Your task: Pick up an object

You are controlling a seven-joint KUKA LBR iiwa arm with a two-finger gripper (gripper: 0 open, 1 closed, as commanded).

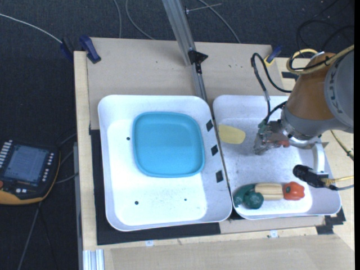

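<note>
My gripper (261,144) hangs low over the middle of the right bin (247,108), below the orange wrist band. A pale yellow flat object (232,134) lies just to its left, close to the fingers but apart from them. Along the bin's front wall sit a dark green object (248,198), a tan cylinder (269,191) and a red object (293,190) in a row. Nothing shows between the fingers.
The left bin (115,207) holds a blue square plate (167,143). A metal pole (181,24) slants in from the top toward the gap between the bins. Cables trail behind the right bin. A pendant (25,170) lies on the floor at the far left.
</note>
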